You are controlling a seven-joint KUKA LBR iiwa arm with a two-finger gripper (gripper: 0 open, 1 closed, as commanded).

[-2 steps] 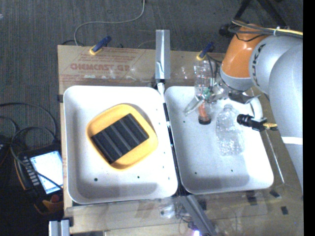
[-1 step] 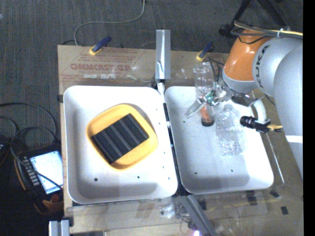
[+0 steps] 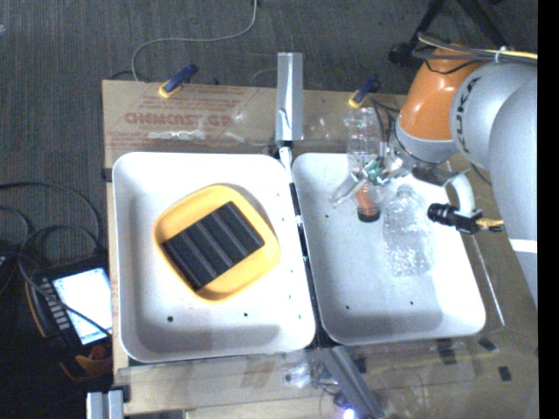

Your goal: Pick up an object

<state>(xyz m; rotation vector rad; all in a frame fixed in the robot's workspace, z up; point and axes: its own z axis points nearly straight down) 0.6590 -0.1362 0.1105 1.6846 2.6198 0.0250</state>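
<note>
Beside crinkled clear bottle (image 3: 407, 232) (plastic), end effector (image 3: 368, 190)

Matt white plastic bins (image 3: 210, 339); glossy yellow tray (image 3: 218, 243), ribbed black insert; clear crinkled plastic bottle (image 3: 406, 234); bare wood bench (image 3: 175, 125).

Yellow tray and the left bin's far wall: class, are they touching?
Apart. The camera view shows bare white floor of the left bin between the yellow tray and the far wall all along.
</note>
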